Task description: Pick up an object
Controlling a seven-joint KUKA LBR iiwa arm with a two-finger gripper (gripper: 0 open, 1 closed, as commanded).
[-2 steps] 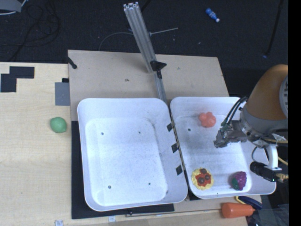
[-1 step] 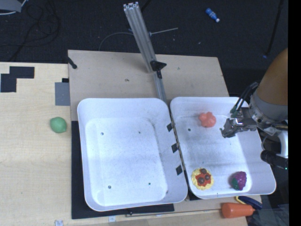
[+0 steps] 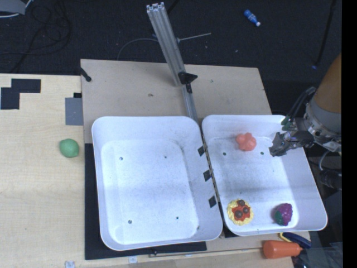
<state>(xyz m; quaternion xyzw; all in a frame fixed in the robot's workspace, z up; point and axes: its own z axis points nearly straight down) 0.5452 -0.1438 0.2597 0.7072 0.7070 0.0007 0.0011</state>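
The dark claw (image 3: 280, 147) hovers over the right white bin (image 3: 304, 175); whether it is clenched, I cannot tell. That smooth bin holds a lumpy pink toy (image 3: 246, 142), a yellow-red round toy (image 3: 240, 211) and knobbly purple grapes (image 3: 283, 213).

Arm (image 3: 329, 102) cut off by the right edge; just the wrist end and orange band visible. Gripper (image 3: 278, 149) small and dark over the right bin (image 3: 309, 183); finger state unreadable. Orange object (image 3: 280, 249) at bottom partly hidden by bin rim. Small blue object (image 3: 251, 18) on dark floor, too small to identify.
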